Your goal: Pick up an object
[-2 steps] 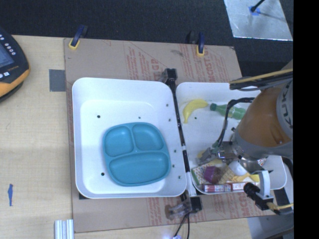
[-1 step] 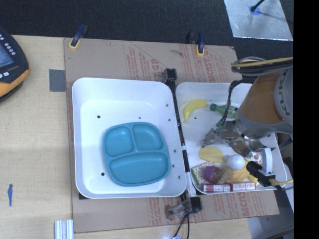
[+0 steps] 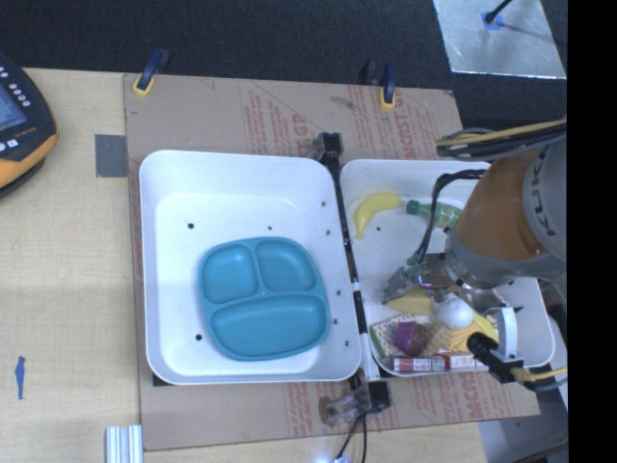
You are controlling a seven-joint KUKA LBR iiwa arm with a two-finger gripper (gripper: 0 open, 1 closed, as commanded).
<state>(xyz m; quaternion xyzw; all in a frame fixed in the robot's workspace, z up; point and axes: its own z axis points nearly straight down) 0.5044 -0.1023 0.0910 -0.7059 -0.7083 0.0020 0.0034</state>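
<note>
Claw [image 3: 431,283]: lowered into the right bin [image 3: 540,355]; opening cannot be told, grasp not seen. Yellow banana [image 3: 374,207] lies up-left of it; white ball [image 3: 453,311] just below-right.

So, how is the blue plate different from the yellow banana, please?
The blue plate lies in the left bin; the banana lies in the right bin, near its far-left corner. The plate is much larger than the banana. The plate is wide, flat and split into three compartments; the banana is narrow and curved. The plate lies alone, while the banana shares its bin with other things. Both rest free of the arm.
</note>
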